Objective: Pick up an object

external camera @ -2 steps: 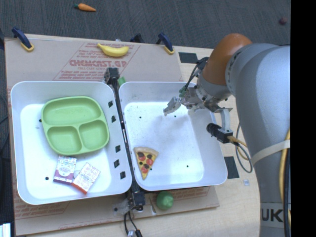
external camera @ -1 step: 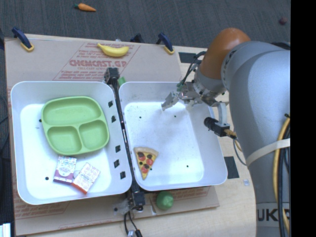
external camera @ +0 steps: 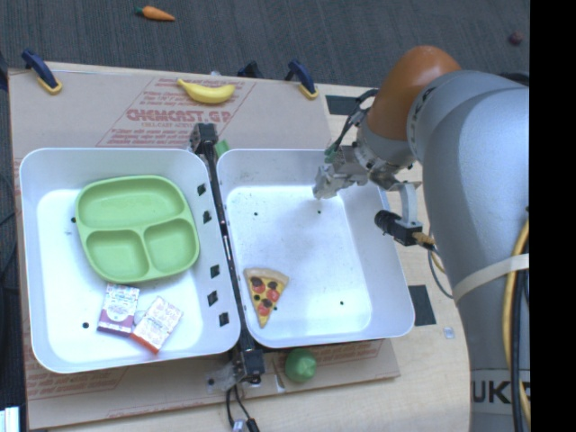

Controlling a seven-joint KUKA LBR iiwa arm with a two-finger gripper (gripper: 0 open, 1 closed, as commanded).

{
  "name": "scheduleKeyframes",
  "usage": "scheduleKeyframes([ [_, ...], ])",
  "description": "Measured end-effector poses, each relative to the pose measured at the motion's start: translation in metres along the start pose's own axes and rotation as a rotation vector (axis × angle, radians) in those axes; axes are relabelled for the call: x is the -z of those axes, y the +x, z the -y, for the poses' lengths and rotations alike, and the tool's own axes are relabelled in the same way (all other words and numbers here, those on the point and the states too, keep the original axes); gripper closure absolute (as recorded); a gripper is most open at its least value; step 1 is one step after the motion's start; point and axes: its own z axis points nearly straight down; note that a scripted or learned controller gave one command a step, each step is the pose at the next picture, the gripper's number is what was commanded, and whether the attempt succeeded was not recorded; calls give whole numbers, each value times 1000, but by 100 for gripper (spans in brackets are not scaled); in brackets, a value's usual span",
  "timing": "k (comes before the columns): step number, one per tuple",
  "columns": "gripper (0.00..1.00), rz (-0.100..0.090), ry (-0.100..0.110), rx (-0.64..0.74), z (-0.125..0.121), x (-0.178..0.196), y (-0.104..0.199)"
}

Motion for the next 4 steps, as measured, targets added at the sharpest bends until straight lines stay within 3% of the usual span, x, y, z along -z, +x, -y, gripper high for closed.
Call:
scheduleKeyframes([
  [1,0,0,1,1,0,0,0],
  [2,0,0,1,-3,1,-5,0],
  [3,0,1,-2,-2,0,13,-1],
  [4,0,1,2,0,1,-11,0],
])
